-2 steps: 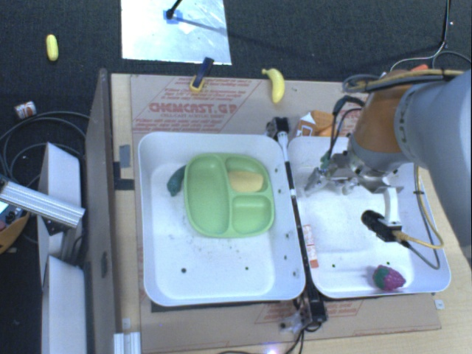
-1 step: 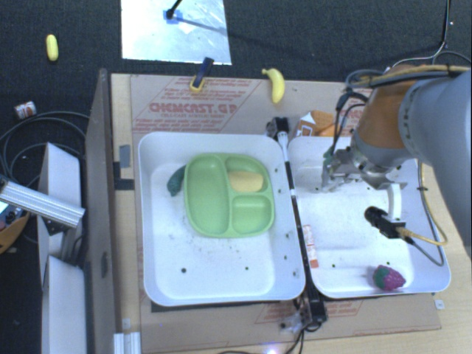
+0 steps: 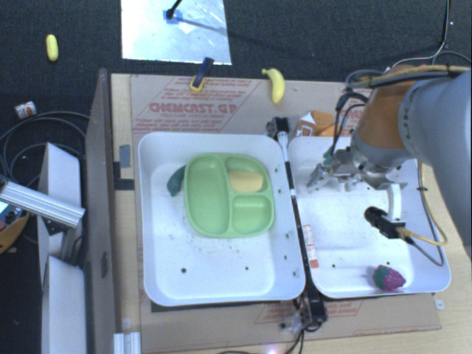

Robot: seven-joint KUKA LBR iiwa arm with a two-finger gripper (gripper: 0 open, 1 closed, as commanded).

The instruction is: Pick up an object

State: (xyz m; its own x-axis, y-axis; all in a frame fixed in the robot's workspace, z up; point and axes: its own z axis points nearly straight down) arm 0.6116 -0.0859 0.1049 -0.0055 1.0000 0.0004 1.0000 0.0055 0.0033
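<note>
My gripper (image 3: pixel 330 181) hangs low over the upper left part of the right bin (image 3: pixel 346 271). Its fingers stand spread, open, with bare white floor between them. A pink and green strawberry-like toy (image 3: pixel 389 277) lies in that bin's near right corner, well away from the gripper. In the left bin (image 3: pixel 169 271) a green divided plate (image 3: pixel 221 201) carries a yellow object (image 3: pixel 247 178) in its upper right compartment. A dark green object (image 3: pixel 175 180) rests against the plate's left rim.
The grey arm with its orange band (image 3: pixel 383 116) covers the right bin's far right corner. A black cylinder with a yellow cable (image 3: pixel 385 222) hangs beside the gripper. A yellow banana (image 3: pixel 275 85) and an orange packet (image 3: pixel 317 124) lie on the cardboard behind the bins.
</note>
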